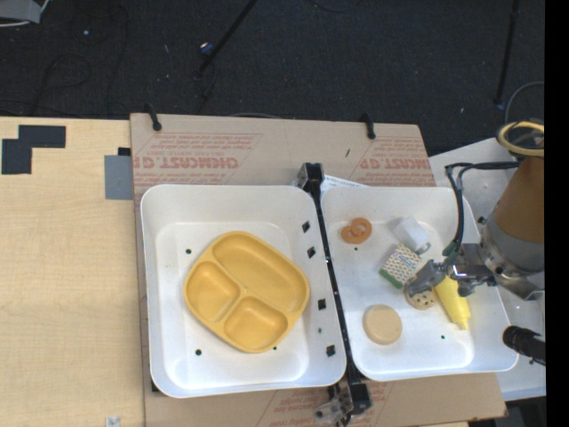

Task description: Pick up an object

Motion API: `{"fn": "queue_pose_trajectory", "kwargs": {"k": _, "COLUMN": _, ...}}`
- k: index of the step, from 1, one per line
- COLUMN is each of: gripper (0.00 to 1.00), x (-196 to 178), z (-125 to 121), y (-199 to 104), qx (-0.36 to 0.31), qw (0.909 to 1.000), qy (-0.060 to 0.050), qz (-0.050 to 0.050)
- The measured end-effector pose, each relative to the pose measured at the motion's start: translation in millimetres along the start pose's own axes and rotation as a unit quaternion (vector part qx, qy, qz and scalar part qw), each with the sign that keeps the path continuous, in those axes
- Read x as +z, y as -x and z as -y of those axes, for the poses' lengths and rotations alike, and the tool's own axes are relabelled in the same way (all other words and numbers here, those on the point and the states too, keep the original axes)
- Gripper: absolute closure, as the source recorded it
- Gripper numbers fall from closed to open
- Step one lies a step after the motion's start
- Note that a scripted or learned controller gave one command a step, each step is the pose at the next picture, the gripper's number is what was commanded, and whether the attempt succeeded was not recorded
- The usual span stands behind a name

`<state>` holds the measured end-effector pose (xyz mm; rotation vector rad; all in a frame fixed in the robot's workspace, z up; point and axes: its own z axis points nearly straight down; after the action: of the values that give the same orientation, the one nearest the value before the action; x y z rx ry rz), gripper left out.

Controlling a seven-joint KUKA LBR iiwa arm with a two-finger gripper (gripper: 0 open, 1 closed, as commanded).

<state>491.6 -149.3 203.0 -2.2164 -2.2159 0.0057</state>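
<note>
overhead, wooden bench (62, 283), two white bins (169, 238), dark floor (267, 43) behind, claw (434, 278) grip state unclear

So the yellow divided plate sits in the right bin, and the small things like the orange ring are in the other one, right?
Not quite. The camera view shows the yellow divided plate in the left bin. The orange ring and the other small things lie in the right bin.

Yellow divided plate (246, 290); orange ring (357, 230); tan disc (383, 325); green-white patterned packet (401, 264), possibly checked; yellow banana (452, 303).
</note>
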Motion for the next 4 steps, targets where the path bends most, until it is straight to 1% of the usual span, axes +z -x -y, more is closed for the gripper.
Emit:
{"fn": "queue_pose_trajectory", "kwargs": {"k": 1, "gripper": 0.00, "x": 59, "z": 10, "y": -4, "qx": 0.000, "qw": 1.0000, "qy": -0.001, "qz": 0.000}}
{"fn": "queue_pose_trajectory", "kwargs": {"k": 2, "gripper": 0.00, "x": 110, "z": 8, "y": -4, "qx": 0.001, "qw": 1.0000, "qy": 0.003, "qz": 0.000}}
{"fn": "queue_pose_trajectory", "kwargs": {"k": 3, "gripper": 1.00, "x": 96, "z": 7, "y": -4, "qx": 0.001, "qw": 1.0000, "qy": 0.005, "qz": -0.001}}
{"fn": "queue_pose_trajectory", "kwargs": {"k": 4, "gripper": 1.00, "x": 43, "z": 12, "y": -13, "qx": -0.001, "qw": 1.0000, "qy": 0.004, "qz": 0.001}}
